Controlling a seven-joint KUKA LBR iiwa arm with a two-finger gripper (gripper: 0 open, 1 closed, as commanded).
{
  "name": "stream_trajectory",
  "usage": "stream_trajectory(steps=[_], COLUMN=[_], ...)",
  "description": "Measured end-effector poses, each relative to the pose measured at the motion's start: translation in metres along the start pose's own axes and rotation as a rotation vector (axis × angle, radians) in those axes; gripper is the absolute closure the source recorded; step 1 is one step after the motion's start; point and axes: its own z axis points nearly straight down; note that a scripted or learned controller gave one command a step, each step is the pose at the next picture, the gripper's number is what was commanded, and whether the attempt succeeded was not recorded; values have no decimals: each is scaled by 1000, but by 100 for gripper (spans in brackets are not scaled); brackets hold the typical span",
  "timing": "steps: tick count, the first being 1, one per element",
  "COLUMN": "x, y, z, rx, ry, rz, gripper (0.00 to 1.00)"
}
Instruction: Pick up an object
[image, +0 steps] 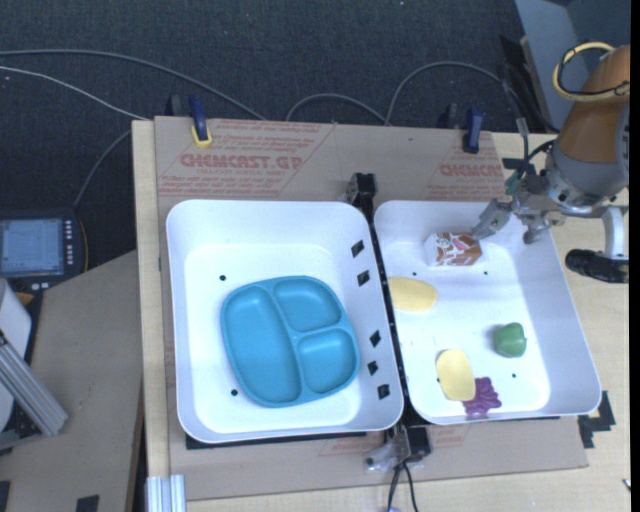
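The right bin (560, 300) holds several small items. A brown and white packet (455, 248) lies near its back. A pale yellow piece (412, 294) sits by its left wall, and a green piece (510, 340) lies toward the right. At the front are a second yellow piece (455, 373) and a purple piece (484, 397). My gripper (506, 230) hangs over the bin's back right part, just right of the packet. It is open, with one fingertip (482, 226) close to the packet's upper right corner and nothing between the fingers.
The left bin (195, 300) holds a blue divided tray (290, 340). Black clips (362, 262) line the wall between the bins. Two blue clamps (200, 128) pin the cardboard base at the back. A small monitor (35, 248) stands off the bench at the left.
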Motion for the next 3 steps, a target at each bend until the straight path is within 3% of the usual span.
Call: stream_trajectory(steps=[1, 2, 3], x=[-2, -1, -1], y=[0, 2, -6], z=[39, 23, -27], rx=[-8, -16, -13], ry=[-1, -2, -4], rz=[2, -1, 2], gripper=[0, 100, 100])
